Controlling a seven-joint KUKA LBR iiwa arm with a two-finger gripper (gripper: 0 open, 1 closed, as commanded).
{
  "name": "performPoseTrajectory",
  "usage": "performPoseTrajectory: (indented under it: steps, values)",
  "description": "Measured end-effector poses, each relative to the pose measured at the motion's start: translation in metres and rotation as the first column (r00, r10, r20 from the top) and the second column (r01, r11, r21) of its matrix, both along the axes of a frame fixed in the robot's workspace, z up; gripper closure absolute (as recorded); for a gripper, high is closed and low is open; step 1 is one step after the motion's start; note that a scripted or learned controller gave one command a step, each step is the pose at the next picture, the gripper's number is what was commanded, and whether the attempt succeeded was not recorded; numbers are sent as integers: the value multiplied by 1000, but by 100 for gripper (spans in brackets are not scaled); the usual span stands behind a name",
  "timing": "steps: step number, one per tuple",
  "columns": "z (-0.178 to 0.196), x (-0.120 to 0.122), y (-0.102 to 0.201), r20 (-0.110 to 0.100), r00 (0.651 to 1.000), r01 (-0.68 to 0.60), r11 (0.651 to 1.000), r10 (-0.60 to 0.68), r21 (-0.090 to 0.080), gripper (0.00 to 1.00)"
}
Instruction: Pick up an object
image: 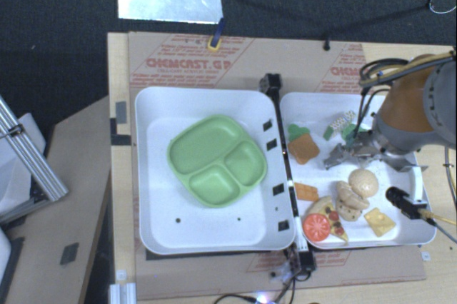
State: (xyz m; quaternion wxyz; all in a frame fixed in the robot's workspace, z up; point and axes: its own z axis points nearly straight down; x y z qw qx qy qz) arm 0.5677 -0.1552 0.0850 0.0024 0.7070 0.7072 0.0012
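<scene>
Hanging low in the right bin [314, 106], the gripper [332, 158] sits just up and to the left of a round cream ball [363, 183]. It is too small and blurry to say if it is spread wide or pinched together. It looks close to the ball, but whether they touch is hard to see.

All the toy food that could be picked up lies in this same bin, around the ball. A tan lumpy piece [350, 204] sits right under the ball and touches it. A yellow wedge [380, 222] lies below the ball, a bit to the right. A red tomato [316, 226] lies down and to the left of the ball, near the bin's front edge. A small orange piece [307, 191] lies to the left of the ball. A brown flat piece [305, 148] lies up and to the left of the ball, past the gripper, with a green piece [296, 131] just above it. A green and white bit [341, 128] lies above the ball.

Far to the left of the ball, in the left bin [146, 174], rests a green plate [216, 160] with three parts.
</scene>
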Motion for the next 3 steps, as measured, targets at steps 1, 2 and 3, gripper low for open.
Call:
performPoseTrajectory:
  steps: [1, 2, 3]
  values:
    - [10, -1, 0, -1, 1000, 1, 1000, -1, 1, 100]
    - [74, 5, -4, 2, 1000, -3, 1000, 3, 0, 100]
    - [119, 12, -4, 2, 1000, -4, 1000, 4, 0, 100]
